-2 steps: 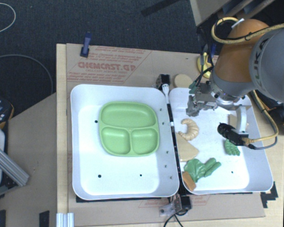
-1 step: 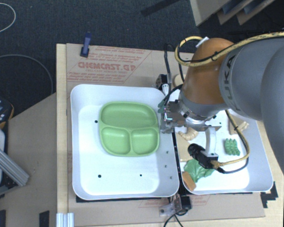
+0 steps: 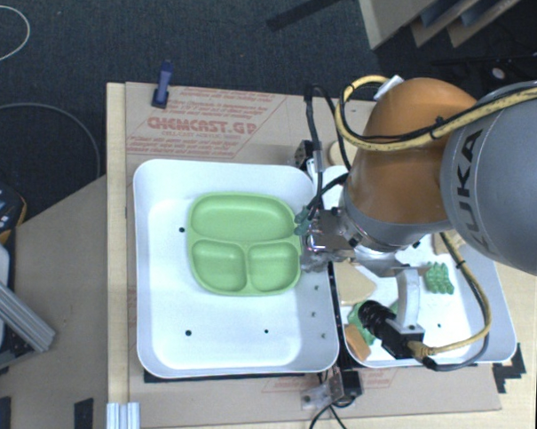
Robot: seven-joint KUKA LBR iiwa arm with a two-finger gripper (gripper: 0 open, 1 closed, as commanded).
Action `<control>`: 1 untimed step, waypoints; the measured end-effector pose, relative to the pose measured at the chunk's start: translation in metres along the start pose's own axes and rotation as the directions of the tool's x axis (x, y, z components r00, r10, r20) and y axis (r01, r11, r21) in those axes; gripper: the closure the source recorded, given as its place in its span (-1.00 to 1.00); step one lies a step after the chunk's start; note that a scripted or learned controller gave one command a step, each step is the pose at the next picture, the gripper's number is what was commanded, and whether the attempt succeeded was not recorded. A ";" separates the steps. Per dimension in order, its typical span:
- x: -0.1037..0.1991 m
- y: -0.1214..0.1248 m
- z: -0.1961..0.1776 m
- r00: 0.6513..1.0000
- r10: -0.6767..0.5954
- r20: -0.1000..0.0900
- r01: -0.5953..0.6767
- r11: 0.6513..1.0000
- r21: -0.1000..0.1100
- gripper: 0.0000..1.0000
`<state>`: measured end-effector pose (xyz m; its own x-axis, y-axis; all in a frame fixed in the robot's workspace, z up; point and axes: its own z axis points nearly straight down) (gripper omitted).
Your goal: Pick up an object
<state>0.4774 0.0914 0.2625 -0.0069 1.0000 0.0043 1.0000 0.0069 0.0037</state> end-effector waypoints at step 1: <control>0.026 0.003 -0.085 1.000 0.002 0.000 -0.002 1.000 -0.007 1.00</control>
<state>0.4804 0.1168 0.3474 -0.0046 1.0000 0.0039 0.9999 0.0045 0.0107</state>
